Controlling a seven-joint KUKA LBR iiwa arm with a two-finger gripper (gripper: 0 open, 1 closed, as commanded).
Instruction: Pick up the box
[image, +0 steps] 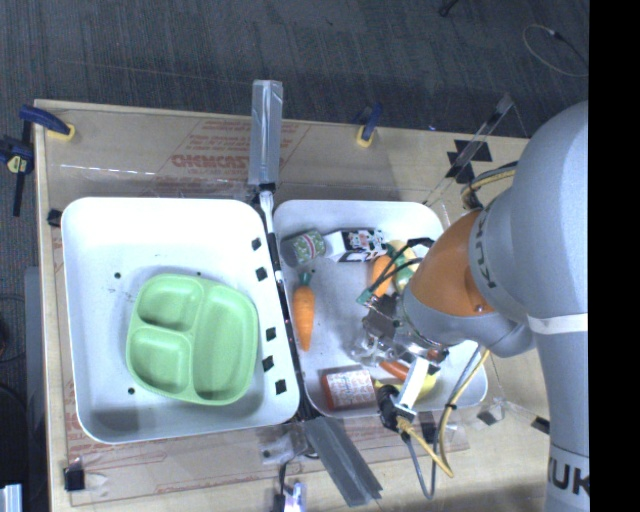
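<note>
The arm (520, 260) reached in over the right bin (330, 215), its orange band bent low so that the pincer (385, 335) hung down among the clutter there, presumably to get at something from above. Whether the pincer was open or closed could not be told, since the wrist and its cables hid the tips. The box (362, 240), a small dark one with a printed face, lay flat toward the far wall of that bin, beyond the pincer and apart from it, so it looked untouched. Between box and near wall lay a carrot (303, 315), just left of the pincer, with a small green can (305, 246) on its side beside the box. A red-labelled can (348, 388) rested on its side at the bin's near edge, just below the pincer. The left bin (90, 230) held a green divided plate (192, 340), well apart from the pincer and probably only a bystander. The pincer seemed to sit nearer the red-labelled can than the box, so a move toward the far wall was likely needed.
</note>
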